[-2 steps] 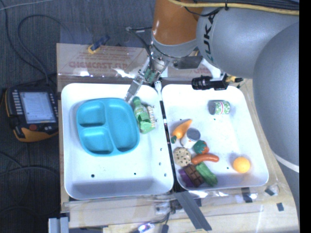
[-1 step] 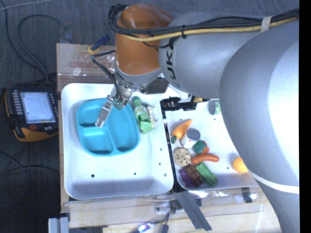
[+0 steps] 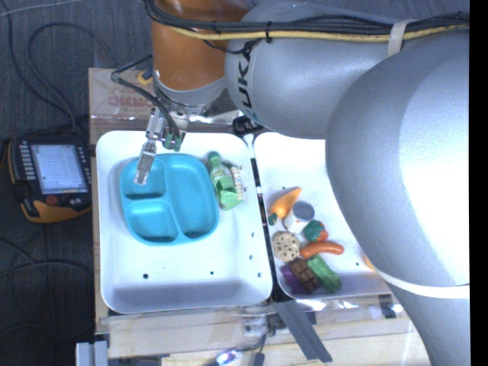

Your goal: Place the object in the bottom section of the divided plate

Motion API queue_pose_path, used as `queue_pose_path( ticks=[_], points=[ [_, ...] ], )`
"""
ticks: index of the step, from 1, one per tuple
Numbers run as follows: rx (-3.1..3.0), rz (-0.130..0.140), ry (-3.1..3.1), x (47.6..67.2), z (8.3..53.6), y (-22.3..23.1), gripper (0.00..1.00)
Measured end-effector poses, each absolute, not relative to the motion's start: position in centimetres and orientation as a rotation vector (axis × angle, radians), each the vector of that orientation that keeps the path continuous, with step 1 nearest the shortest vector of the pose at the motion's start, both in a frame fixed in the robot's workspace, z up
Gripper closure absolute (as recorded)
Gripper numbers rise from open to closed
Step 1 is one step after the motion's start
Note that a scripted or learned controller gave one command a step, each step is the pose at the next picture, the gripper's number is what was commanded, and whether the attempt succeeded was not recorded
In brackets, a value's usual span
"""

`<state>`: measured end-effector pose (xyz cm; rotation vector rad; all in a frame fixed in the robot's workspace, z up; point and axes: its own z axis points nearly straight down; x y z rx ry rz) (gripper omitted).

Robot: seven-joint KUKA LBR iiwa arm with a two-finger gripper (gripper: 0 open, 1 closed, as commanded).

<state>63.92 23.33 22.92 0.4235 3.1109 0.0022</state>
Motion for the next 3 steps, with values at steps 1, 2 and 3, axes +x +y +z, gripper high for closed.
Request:
queue_pose_path(
  ticks=[1,2,3],
  points=[
    [0.426,0.01,3.11,64.0,23.9,23.4,1.0],
    [0.426,0.01,3.11,64.0,23.9,23.4,0.0],
    [0.473,0.005,3.104,65.3,25.1,23.4,0.0]
  ],
)
